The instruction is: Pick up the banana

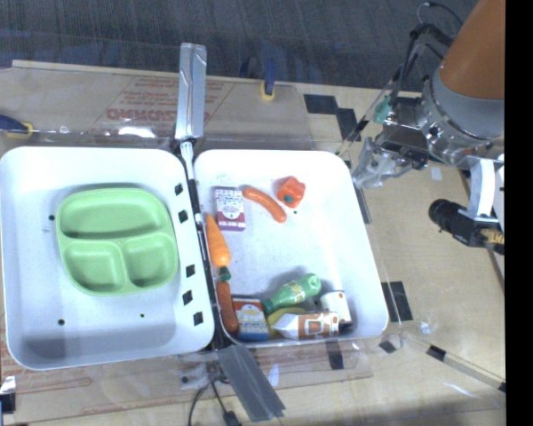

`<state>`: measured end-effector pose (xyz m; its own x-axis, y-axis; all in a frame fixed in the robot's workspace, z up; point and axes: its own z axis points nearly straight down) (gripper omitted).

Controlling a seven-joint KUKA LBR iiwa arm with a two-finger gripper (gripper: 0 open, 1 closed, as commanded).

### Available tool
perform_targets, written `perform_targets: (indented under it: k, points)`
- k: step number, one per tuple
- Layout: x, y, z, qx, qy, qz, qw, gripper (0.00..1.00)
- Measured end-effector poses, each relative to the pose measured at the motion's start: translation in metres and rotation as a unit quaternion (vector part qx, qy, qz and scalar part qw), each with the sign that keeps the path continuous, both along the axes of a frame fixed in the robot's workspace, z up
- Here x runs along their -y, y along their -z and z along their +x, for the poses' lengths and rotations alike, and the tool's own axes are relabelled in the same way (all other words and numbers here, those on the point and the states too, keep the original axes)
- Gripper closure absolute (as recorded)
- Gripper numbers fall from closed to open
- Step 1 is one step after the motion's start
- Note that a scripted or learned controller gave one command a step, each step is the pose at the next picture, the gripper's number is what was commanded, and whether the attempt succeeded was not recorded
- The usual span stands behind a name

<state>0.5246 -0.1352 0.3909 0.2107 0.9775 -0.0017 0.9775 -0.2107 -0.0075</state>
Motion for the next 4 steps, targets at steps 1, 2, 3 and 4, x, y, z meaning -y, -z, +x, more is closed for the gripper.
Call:
perform_targets:
  k: [1, 2, 3, 4]
  points:
    - [-0.085, 0.071, 0.003, 0.000, -0.060, -0.0001, 0.9982, 1.00]
    - [-0.019, -0.006, -0.010, 0.002, -0.093, 0.0003, 0.9957, 1.00]
    - [-0.019, -0.006, -0.010, 0.002, -0.093, 0.0004, 0.9957, 0.00]
    - [-0.044, -0.050, 0.012, 0.002, -0.134, 0.0005, 0.9910, 0.00]
